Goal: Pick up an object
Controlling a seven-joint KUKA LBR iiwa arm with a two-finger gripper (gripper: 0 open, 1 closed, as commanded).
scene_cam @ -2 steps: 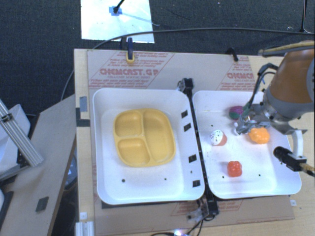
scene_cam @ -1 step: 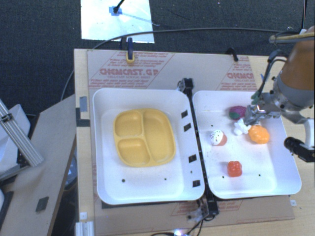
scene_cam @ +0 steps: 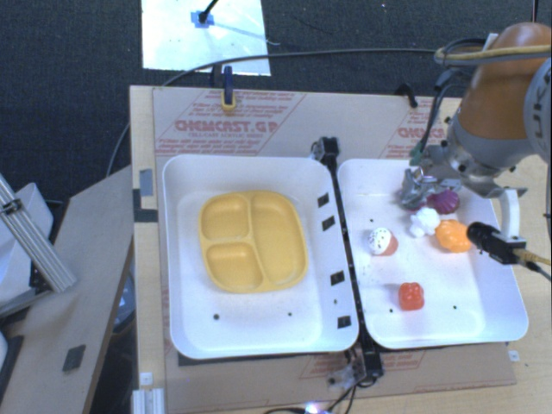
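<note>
The arm [scene_cam: 504, 102] was cut off by the right edge, its upper part out of frame. Its gripper [scene_cam: 415, 190] covered part of the purple toy [scene_cam: 445, 202], and the fingers were too blurred to read. Just beside the purple toy, the white toy [scene_cam: 423, 222] was too small to identify.

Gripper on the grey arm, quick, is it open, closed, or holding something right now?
Gripper: cannot be told; it is down in the right white bin, beside the purple toy.
</note>
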